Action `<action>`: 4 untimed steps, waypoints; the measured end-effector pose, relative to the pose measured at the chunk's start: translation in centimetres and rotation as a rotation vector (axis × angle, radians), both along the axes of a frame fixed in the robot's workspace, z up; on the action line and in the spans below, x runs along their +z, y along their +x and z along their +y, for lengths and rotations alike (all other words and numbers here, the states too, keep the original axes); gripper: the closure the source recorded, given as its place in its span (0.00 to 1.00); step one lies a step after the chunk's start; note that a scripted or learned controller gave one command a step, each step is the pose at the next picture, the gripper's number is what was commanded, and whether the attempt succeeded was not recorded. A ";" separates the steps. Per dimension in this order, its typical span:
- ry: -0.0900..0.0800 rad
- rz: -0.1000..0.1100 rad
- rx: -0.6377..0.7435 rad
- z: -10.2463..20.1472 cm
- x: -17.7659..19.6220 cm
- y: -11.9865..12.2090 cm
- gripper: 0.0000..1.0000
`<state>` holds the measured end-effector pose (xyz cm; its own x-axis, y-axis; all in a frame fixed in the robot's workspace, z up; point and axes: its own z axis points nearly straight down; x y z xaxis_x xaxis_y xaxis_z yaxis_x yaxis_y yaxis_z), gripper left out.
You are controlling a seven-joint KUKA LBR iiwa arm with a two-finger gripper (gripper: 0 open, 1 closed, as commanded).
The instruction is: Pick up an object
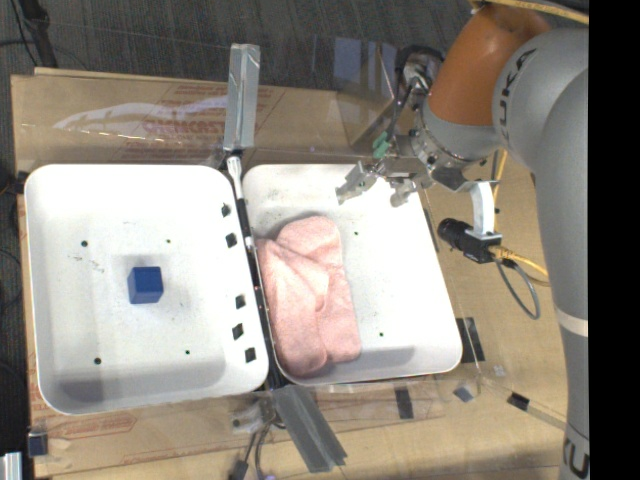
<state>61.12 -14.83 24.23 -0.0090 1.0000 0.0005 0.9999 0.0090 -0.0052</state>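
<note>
A folded pink cloth [308, 293] lies in the right bin [410, 268], against its left wall. A small blue cube [146, 284] sits in the left bin [60, 228], left of its middle. My gripper [378, 187] hangs over the back part of the right bin, above and to the right of the cloth. Its two fingers [351, 187] are spread apart with nothing between them.
A grey divider with black clips [240, 268] runs between the two bins. A grey upright bar [241, 98] stands behind them. A black cable plug [462, 236] and wires hang off the arm at the right bin's far side. Cardboard [120, 118] covers the bench.
</note>
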 end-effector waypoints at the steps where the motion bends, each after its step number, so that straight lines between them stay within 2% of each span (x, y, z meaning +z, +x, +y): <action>1: 0.001 -0.001 0.207 0.8 -9.7 -0.1 0.00; 2: 0.000 -0.003 0.228 -1.3 -15.1 2.4 0.00; 3: 0.000 -0.005 0.194 7.9 -4.9 4.3 0.00; 4: -0.001 -0.002 0.130 2.4 -15.1 2.5 0.00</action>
